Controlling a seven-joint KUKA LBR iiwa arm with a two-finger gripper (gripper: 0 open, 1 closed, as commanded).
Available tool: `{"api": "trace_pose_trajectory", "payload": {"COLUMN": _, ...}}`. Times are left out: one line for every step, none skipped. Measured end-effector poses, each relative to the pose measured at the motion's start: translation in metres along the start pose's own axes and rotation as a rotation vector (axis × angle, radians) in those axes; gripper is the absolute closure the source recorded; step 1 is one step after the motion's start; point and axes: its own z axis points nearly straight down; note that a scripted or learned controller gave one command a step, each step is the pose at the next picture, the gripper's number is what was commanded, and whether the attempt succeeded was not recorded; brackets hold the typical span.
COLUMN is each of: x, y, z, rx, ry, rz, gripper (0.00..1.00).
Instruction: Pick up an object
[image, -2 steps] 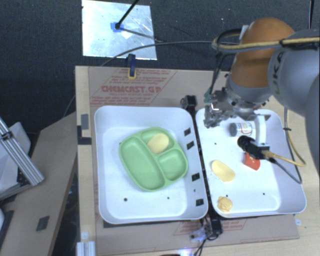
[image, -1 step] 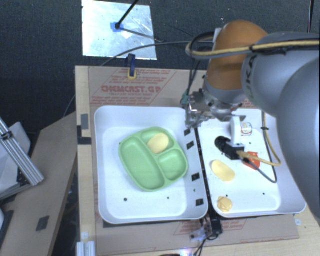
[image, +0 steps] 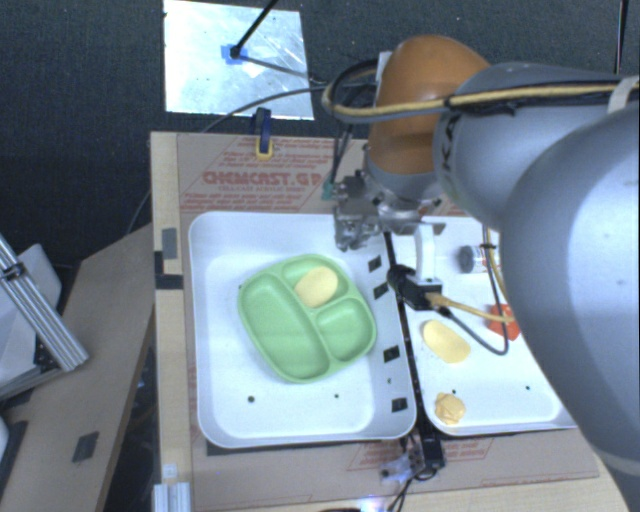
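A green divided plate (image: 275, 345) lies in the left bin (image: 222, 290), and a pale yellow piece (image: 318, 286) rests in its upper compartment. The right bin (image: 515, 385) holds a flat yellow piece (image: 446, 341), a small yellow lump (image: 449, 408), an orange item (image: 503, 318) and a small grey item (image: 466, 259). My gripper (image: 347, 238) hangs over the back right part of the left bin, just above and right of the plate. Nothing shows in its grasp. The arm hides much of the right bin.
Black clips (image: 390, 352) line the divider between the bins. A cable (image: 470, 325) loops over the right bin. Cardboard (image: 250, 175) lies under the bins, with a blue clamp (image: 262, 128) at its back edge. An aluminium rail (image: 40, 310) stands at the far left.
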Motion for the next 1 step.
{"api": "trace_pose_trajectory", "payload": {"x": -0.003, "y": -0.0002, "z": -0.0007, "rx": 0.0, "ry": -0.002, "rz": 0.004, "gripper": 0.0}}
